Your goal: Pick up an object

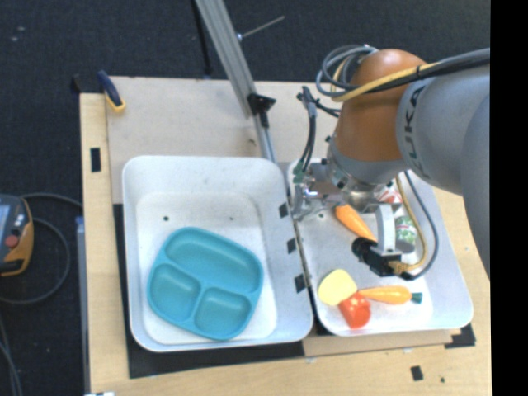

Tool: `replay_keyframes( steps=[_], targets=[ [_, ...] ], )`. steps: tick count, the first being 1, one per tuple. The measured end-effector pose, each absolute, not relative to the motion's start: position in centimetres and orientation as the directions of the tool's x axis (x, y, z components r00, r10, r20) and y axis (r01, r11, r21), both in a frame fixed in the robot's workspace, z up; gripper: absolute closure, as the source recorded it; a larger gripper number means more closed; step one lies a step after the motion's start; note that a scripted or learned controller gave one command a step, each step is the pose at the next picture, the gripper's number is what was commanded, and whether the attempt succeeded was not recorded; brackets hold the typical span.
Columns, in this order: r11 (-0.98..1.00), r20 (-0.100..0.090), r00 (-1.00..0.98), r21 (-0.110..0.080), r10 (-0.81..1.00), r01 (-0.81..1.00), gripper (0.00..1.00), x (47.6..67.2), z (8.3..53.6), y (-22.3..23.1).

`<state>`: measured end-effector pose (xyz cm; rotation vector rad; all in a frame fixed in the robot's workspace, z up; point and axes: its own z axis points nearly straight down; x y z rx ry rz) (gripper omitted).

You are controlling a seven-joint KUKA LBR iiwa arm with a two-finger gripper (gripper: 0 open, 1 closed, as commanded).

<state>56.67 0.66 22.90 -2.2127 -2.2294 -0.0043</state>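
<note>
Progress: nothing is lifted yet. The arm [429, 130] hangs low over the right bin [452, 302], and I'd call this the approach, with the grasp and the lift left to do.
Claw: the gripper [330, 195] sits tucked under the orange wrist band, down by the bin's left wall. Released or clenched? From up here you cannot tell, and nothing shows as held.
Likely target: the toy carrot [356, 220] is just beside the gripper, poking out from under the wrist and lying flat on the bin floor. That's my guess for the pick.
Carrot shape: smooth, tapered and orange, looks like moulded plastic. It should be narrow enough to pinch across, though it may roll.
Other choices: a second carrot [384, 294] with a green tip lies near the front rim. A yellow rounded piece [337, 286] touches a glossy red piece [355, 311], and both are chunky and slick-looking.
Bins: shallow matte white plastic with rounded corners and a scuffed floor.
Left bin [198, 176]: holds a blue divided plate [206, 283], a smooth, rounded rectangle with three compartments, well apart from the gripper.
</note>
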Motion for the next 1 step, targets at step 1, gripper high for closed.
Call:
replay_keyframes(
  steps=[1],
  targets=[
    [0.009,0.003,-0.009,0.0,1.0,1.0,1.0,53.91,23.86,6.26]
  ],
)
